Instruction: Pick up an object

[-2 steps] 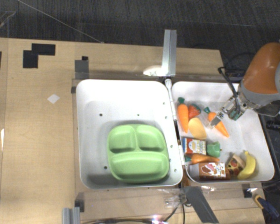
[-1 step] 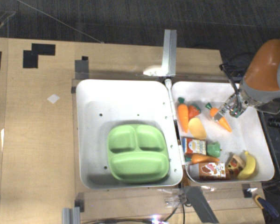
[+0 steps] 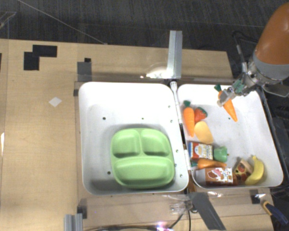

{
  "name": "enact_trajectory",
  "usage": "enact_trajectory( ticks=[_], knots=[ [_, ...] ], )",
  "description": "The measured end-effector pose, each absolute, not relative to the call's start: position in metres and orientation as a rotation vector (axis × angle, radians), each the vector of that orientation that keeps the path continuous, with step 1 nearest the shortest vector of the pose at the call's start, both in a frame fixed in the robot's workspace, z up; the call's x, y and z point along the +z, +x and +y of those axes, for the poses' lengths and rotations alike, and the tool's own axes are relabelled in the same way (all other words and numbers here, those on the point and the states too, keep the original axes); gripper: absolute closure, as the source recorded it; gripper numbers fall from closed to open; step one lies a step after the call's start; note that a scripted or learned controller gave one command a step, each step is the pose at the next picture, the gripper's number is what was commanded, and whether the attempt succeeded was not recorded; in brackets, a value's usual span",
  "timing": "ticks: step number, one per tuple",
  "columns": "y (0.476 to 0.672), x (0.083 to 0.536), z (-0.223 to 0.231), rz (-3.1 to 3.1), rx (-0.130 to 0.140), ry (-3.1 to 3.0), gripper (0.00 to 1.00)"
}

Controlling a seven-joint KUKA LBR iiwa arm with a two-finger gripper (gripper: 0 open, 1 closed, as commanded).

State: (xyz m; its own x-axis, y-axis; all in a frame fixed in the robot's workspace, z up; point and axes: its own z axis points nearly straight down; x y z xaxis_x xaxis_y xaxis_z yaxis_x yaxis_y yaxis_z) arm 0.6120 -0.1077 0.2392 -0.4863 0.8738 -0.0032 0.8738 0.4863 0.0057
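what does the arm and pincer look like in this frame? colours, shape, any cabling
The arm enters as a bulky rounded segment, orange on top with a grey section below toward the wrist. The pincer is small and slim, grey metal with a teal-green part near its tip. Dark cables run beside the arm along the bench edge. No legible markings can be made out.

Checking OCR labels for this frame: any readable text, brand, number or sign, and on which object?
No text can be read in this view.
White carton in the right bin: printed front with an orange picture, lettering too small and blurred.
Red-brown box at the bin's front edge: a white label patch, print blurred.
Black square marks on the bench are plain shapes, not characters.
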Motion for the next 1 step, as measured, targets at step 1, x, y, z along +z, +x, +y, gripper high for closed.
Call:
enact_trajectory(
  ticks=[1],
  knots=[
    [0.5800,0.2105,-0.0442,2.540,0.004,1.845,1.00]
  ],
)
